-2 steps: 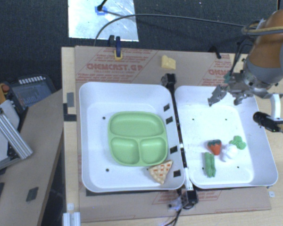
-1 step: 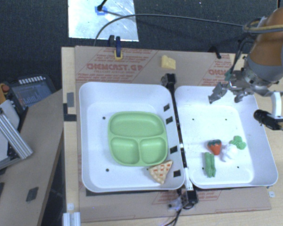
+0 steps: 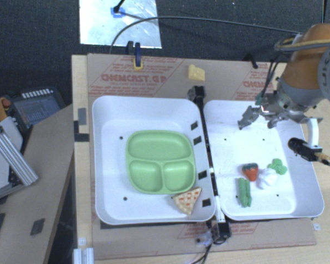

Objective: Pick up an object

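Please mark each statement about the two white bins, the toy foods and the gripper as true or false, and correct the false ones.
1. The green divided plate lies in the left bin. True.
2. The pizza slice lies in the right bin. False: it lies in the left bin, beside the plate's near corner.
3. The gripper holds the tomato. False: the gripper is open over the far part of the right bin, with nothing between its fingers.
4. The green bean lies in the right bin. True.
5. The yellow cheese piece lies outside both bins. True.
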{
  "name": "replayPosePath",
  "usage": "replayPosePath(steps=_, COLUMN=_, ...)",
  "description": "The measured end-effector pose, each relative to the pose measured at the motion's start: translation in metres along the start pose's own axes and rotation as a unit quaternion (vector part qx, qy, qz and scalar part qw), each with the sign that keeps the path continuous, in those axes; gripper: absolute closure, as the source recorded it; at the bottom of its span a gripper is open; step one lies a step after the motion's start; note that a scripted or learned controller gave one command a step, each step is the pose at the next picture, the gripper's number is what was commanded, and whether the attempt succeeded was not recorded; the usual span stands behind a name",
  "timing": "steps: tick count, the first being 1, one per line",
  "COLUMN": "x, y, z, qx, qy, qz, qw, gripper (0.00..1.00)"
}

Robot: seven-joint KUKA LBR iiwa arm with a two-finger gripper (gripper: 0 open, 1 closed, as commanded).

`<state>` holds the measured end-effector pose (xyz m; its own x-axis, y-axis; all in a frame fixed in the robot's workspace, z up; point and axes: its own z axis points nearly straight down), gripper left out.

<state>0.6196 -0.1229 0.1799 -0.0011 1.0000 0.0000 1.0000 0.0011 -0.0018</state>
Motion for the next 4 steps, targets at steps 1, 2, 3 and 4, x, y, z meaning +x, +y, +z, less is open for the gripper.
replayPosePath(steps=1, x=-0.002, y=-0.008, z=0.059, qx=0.000, qy=0.000, qz=0.000, qw=1.0000, gripper=0.00)
replayPosePath(steps=2, x=-0.002, y=-0.008, z=0.097, qx=0.000, qy=0.000, qz=0.000, qw=1.0000, gripper=0.00)
replayPosePath(steps=3, x=-0.002, y=-0.006, z=0.084, qx=-0.003, qy=0.000, qz=0.000, qw=1.0000, gripper=1.00)
replayPosePath(steps=4, x=-0.007, y=-0.011, z=0.037, qx=-0.004, qy=-0.001, qz=0.001, qw=1.0000, gripper=1.00)
